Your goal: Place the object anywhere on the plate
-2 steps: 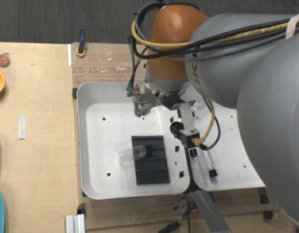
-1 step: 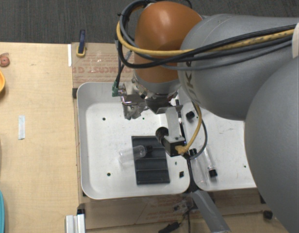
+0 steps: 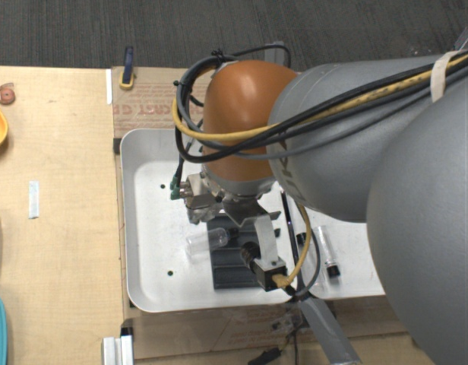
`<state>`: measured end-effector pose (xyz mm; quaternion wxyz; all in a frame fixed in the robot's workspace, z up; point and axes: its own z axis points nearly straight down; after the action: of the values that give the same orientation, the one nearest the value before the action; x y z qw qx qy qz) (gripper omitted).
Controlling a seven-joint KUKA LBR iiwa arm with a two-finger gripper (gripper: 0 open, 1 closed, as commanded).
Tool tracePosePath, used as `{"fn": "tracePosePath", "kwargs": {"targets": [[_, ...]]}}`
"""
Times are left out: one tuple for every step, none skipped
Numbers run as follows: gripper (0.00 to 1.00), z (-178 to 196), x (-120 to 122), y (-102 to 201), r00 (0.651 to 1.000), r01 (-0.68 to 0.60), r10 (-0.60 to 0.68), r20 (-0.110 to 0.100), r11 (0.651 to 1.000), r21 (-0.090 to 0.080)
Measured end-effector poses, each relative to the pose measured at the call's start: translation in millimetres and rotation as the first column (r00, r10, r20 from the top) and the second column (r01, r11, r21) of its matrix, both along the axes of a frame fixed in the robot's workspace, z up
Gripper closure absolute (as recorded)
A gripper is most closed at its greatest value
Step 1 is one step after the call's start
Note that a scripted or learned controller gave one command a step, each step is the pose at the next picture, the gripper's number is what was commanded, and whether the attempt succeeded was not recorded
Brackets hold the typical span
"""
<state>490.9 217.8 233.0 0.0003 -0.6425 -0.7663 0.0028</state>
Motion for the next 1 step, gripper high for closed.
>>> {"fn": "tracePosePath", "kwargs": {"targets": [[0.00,0.1,0.1,-0.4,1.000,0.001,-0.001,-0.001,1.000,0.000]]}}
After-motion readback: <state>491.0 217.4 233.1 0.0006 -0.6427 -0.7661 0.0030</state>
